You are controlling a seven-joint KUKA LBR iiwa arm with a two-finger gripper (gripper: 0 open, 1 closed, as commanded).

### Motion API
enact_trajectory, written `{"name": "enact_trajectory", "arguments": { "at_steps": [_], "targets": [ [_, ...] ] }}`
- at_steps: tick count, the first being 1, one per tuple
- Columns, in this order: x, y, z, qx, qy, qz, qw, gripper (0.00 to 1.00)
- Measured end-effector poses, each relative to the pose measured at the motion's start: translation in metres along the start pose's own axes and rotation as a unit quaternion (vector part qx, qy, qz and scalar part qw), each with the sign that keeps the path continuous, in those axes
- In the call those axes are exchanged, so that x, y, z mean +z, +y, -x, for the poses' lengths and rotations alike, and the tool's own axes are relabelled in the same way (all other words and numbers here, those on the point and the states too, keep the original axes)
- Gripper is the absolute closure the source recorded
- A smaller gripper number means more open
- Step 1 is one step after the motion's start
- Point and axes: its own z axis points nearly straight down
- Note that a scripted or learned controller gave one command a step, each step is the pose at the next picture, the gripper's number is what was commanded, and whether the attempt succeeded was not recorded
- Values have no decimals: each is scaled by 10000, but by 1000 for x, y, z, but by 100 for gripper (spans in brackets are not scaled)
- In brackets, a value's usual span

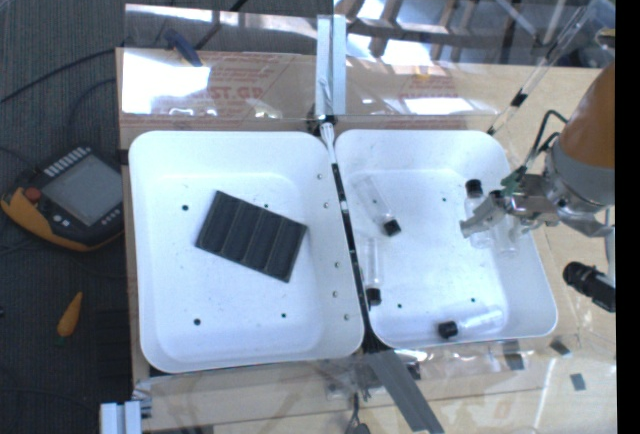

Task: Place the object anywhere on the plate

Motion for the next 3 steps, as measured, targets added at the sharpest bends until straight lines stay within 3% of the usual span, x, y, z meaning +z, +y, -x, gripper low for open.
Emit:
{"name": "enact_trajectory", "arguments": {
  "at_steps": [1,3],
  "targets": [
    [25,46,-131,-929,-2,-5,9957,100],
    [40,90,-261,-2510,-12,-1,9680,100]
  ]
}}
